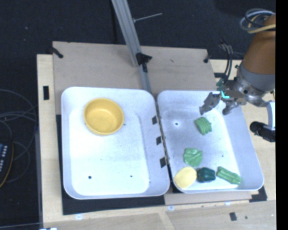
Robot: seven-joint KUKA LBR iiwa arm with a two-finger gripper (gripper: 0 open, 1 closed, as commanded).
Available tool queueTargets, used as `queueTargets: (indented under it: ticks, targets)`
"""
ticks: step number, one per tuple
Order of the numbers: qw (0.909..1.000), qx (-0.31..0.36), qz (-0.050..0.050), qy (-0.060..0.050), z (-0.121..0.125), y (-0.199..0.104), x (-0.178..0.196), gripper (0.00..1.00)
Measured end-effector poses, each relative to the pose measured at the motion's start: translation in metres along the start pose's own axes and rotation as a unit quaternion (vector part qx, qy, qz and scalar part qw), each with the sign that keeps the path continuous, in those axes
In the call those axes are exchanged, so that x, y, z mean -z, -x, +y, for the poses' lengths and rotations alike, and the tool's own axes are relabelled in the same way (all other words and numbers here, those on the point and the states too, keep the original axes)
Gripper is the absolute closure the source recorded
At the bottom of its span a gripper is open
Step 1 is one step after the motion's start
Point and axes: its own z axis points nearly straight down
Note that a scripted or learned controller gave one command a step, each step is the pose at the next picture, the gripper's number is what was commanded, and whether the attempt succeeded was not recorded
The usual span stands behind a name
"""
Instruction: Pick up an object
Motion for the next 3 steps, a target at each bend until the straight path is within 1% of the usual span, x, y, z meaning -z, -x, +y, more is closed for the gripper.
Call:
queueTargets:
  ticks: [1,3]
  targets:
    - [1.0000,0.000,0.000,0.000,0.000,0.000,0.000,0.00]
    - [1.0000,0.000,0.000,-0.003,0.001,-0.008,-0.123,0.00]
